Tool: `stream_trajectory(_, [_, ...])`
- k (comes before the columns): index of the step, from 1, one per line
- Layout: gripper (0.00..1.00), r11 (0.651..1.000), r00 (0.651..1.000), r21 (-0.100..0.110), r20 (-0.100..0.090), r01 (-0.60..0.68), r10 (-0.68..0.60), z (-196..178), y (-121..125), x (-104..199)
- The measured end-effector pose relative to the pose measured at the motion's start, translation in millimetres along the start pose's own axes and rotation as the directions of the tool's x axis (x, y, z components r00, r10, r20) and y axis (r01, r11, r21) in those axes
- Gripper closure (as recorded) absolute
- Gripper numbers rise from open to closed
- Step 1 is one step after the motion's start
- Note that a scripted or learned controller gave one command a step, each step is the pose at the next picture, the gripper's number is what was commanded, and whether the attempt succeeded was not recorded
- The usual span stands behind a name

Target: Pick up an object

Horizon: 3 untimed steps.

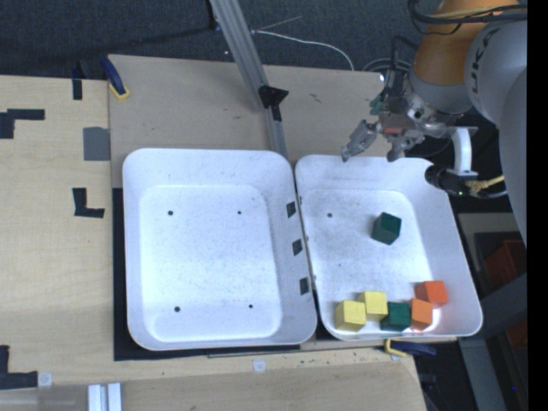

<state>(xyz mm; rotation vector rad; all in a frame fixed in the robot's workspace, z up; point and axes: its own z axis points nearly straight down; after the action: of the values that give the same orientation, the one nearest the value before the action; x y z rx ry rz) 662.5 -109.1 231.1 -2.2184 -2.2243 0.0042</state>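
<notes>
Six blocks, among them a dark green cube [386, 228], lie untouched in the right bin [445, 197] while the gripper [375, 145] hovers spread and empty above its far rim; grasp not begun.

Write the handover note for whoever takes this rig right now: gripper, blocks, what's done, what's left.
Gripper: open, holding nothing, raised over the far edge of the right bin.
Blocks, all in the right bin: dark green cube alone near the middle; two yellow blocks, a green block and two orange blocks clustered at the near edge.
Left bin: not involved so far.
Done: nothing picked.
Left: descend, grasp one block, lift. The lone dark green cube looks easiest.
</notes>
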Motion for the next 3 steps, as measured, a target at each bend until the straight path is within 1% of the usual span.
stream_trajectory(1, [0.00,1.000,1.000,0.001,0.002,-0.011,0.011,-13,-70,-69])
stream_trajectory(2, [0.00,1.000,1.000,0.007,-0.003,-0.003,0.003,127,-71,-88])
stream_trajectory(3, [1.00,1.000,1.000,0.001,-0.002,-0.001,0.001,112,-69,-87])
